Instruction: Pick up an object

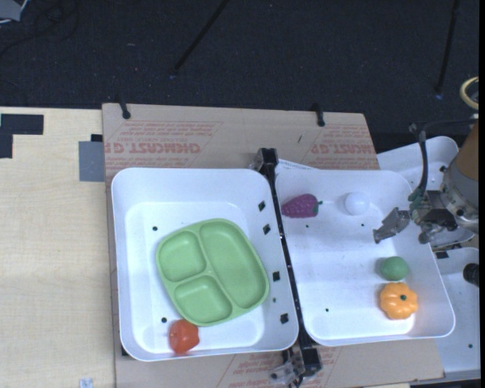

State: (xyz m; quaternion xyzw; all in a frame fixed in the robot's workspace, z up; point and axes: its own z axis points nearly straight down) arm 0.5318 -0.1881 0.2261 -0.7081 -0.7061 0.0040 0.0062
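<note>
In the right bin point(339, 330) lie a purple fruit point(301, 207) at the back left and a small white ball point(356, 203) behind the middle. A green round piece point(394, 268) and an orange pumpkin point(398, 301) sit at the right front. My gripper point(411, 228) hangs over the bin's right rim, above and just behind the green piece. It is open, with nothing between its fingers point(387, 226). The left bin point(137, 192) holds a red fruit point(183, 336) at its front edge.
A green divided plate point(212, 272) fills much of the left bin. A black divider point(279, 249) with clips runs between the two bins. Brown cardboard point(226, 140) lies under both. Cables and white hardware point(436, 156) crowd the right side near the arm.
</note>
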